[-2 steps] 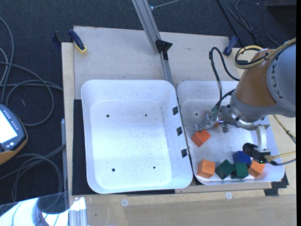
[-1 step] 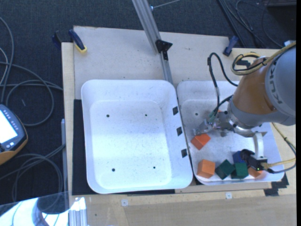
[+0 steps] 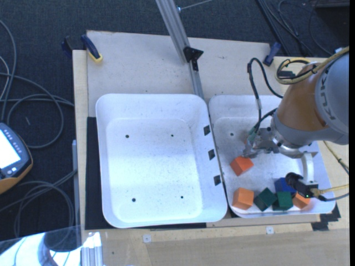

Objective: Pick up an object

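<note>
- Nearest me, along the near wall of the right bin (image 3: 222, 111), sits a row: an orange cube (image 3: 243, 198), two green blocks (image 3: 265, 199) (image 3: 283, 201), a blue one (image 3: 284, 185) and a small orange piece (image 3: 301, 201).
- Left of the right bin, touching it rim to rim, the left bin (image 3: 150, 159) offers broad white floor.
- Open floor also lies at the right bin's far end.
- Mid-bin, the gripper (image 3: 253, 147) points down just above an orange block (image 3: 241, 165); I cannot tell whether it touches, or how wide it stands.
</note>
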